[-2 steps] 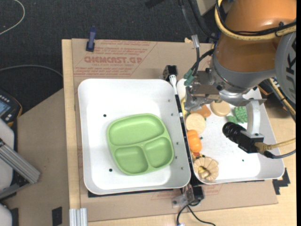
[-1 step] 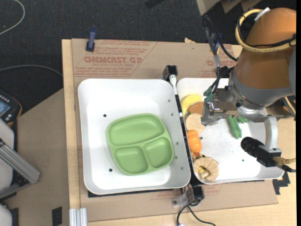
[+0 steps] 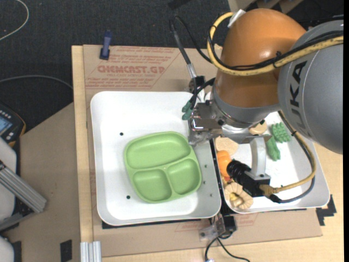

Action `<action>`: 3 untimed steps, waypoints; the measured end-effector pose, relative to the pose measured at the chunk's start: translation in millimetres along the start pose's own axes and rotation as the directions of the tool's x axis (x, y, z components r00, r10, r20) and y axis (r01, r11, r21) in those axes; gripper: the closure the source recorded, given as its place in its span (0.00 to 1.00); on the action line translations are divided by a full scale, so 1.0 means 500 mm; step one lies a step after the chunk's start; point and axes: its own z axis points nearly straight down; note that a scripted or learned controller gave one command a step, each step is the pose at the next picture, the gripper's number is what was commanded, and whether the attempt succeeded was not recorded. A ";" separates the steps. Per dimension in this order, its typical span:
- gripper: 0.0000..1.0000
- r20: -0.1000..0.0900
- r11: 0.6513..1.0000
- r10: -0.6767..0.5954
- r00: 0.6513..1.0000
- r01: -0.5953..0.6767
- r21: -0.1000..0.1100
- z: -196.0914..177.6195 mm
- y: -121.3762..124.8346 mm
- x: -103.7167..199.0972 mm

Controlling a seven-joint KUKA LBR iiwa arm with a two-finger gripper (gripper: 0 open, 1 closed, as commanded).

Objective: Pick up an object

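1. Left bin (image 3: 103, 146), white: one.
2. Green plate (image 3: 162, 165), three compartments: one, flat in the left bin, at 7 o'clock from the gripper and near it.
3. Gripper (image 3: 203, 123): over the seam between the bins; whether wide or narrow cannot be told.
4. Right bin (image 3: 319, 187), white: one.
5. Orange piece (image 3: 222, 160): one, at 5 o'clock from the gripper.
6. Tan knobbly piece (image 3: 240, 198): one, at 5 o'clock, near the front rim.
7. Green spiky piece (image 3: 280, 131): one counted, at 3 o'clock, partly under the arm.
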 end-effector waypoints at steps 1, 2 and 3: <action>1.00 -0.003 1.000 0.008 1.000 -0.008 -0.020 -0.463 0.014 -0.042; 1.00 0.005 1.000 0.016 1.000 -0.016 0.018 -0.039 -0.005 -0.139; 1.00 0.002 1.000 0.015 1.000 -0.015 0.008 0.142 -0.004 -0.257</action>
